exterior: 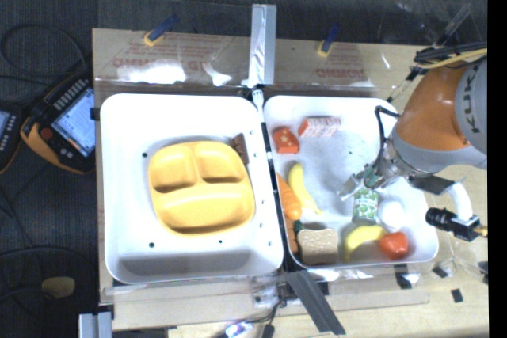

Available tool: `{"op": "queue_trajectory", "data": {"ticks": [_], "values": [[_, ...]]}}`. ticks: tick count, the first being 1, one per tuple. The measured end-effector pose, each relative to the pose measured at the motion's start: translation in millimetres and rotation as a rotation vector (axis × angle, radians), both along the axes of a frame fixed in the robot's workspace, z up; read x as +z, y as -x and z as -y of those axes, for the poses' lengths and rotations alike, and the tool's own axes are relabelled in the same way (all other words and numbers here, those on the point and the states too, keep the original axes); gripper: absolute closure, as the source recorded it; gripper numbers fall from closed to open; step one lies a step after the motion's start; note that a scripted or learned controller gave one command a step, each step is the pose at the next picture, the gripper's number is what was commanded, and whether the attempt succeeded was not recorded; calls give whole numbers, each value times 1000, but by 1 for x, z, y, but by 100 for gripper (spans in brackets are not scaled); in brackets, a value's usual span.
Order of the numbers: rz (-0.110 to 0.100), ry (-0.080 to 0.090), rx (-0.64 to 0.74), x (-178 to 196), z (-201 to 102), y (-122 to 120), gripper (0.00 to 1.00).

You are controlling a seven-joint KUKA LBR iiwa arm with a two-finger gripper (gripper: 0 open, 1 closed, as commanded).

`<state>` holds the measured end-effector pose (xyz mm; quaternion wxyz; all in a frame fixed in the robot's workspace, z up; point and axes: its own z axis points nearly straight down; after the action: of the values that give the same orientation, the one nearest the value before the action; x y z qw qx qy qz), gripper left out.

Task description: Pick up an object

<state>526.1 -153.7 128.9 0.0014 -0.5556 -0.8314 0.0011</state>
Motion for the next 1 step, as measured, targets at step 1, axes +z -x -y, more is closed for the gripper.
{"op": "queue_trajectory", "data": {"ticks": [1], "values": [[3,2,274,44,8,-31,100]]}}
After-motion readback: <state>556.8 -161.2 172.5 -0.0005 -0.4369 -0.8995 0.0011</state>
